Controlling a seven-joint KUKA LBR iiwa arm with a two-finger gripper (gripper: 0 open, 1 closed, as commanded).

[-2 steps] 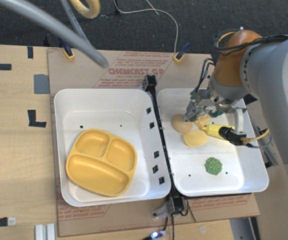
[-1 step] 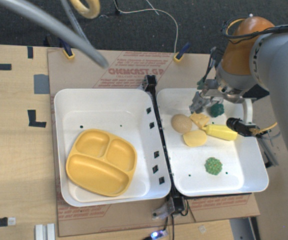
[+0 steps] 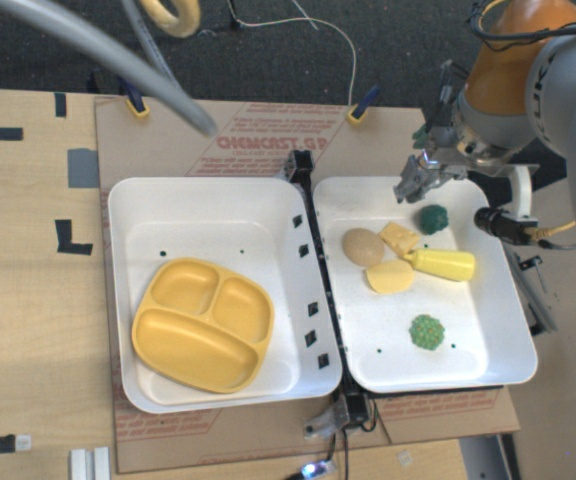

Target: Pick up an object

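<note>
- Camera view: the hand hangs over the far end of the right bin; whether it is open or closed cannot be told, and nothing is seen held.
- Nearest candidate is the dark green ball, just beside the hand and apart from the clustered yellow pieces.
- Recommended: centre over the ball, descend straight, and close only once it is straddled; it may roll.
- The yellow tray in the left bin is well apart.

Even, bright overhead lighting, soft short shadows, mild glare on shallow white plastic bins, grey foreground tube out of focus.
</note>
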